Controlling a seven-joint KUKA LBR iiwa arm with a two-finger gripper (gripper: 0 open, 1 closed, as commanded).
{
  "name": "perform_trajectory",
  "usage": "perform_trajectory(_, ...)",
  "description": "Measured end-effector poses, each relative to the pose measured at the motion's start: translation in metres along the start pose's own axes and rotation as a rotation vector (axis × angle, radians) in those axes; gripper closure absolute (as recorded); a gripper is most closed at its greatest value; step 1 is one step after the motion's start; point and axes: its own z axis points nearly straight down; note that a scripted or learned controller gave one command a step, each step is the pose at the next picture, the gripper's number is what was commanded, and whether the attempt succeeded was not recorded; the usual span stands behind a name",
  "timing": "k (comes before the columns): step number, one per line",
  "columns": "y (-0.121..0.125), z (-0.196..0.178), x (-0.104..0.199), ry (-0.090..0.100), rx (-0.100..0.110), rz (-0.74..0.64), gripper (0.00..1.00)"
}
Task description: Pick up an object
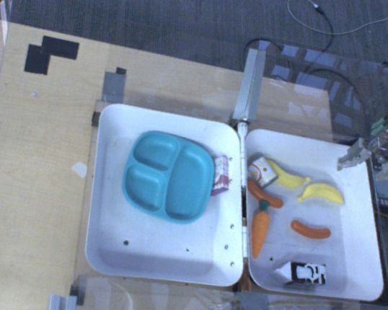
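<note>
The right bin [372, 274] holds toy food. A yellow banana [289, 178] lies beside a second yellow piece [323, 194]. A red sausage [310, 230] rests mid-bin, and another sausage [265, 195] sits near the left wall above an orange carrot [259, 230]. A small white and red can [259, 171] is at the upper left, and a black and white packet [305, 273] at the front. My gripper [353, 155] hovers over the bin's upper right corner, apart from every object and with nothing in it.
In the left bin [99, 245] lies a blue divided plate [169, 176], with a small wrapped packet [221, 174] by its right edge. A metal post [248, 86] stands behind the bins. Cables run behind the right bin.
</note>
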Motion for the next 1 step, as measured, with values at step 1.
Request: perform_trajectory(1,0.0019,-0.0118,0.0017,-0.001,-0.005,-0.008,1.0)
